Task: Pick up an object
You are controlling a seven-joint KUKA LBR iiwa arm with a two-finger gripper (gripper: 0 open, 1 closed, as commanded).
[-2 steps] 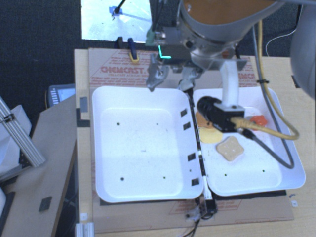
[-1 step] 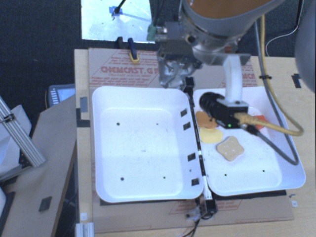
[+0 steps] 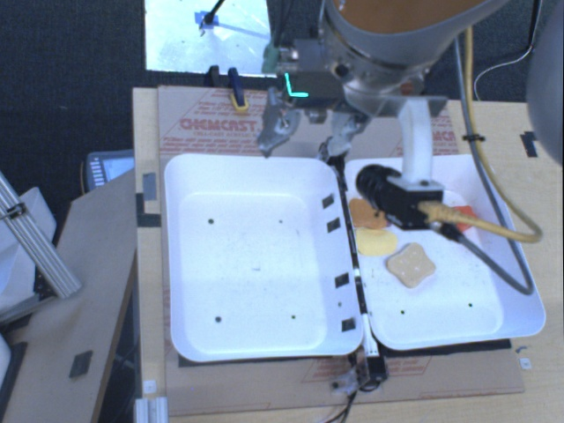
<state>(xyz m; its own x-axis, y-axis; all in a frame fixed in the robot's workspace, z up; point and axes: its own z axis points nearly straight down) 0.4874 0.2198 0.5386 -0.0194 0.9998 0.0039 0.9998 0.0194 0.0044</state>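
In the right bin (image 3: 493, 320) lie a tan, square, biscuit-like piece (image 3: 411, 265), a flat yellow piece (image 3: 377, 242) and a brown-orange piece (image 3: 368, 214), close together near the bin's left wall. A small orange-red piece (image 3: 462, 211) shows further right. My gripper (image 3: 306, 141) hangs above the far rims where the two bins meet, well behind these objects. Its two fingers (image 3: 274, 134) stand apart, with nothing between them.
The left bin (image 3: 256, 254) lies beside the right one, with dark clips (image 3: 342, 280) along the shared rim. A black part (image 3: 392, 196) with a white post (image 3: 416, 144) and a yellow cable (image 3: 493, 229) crosses the right bin's far half. Cardboard (image 3: 211, 122) underlies both bins.
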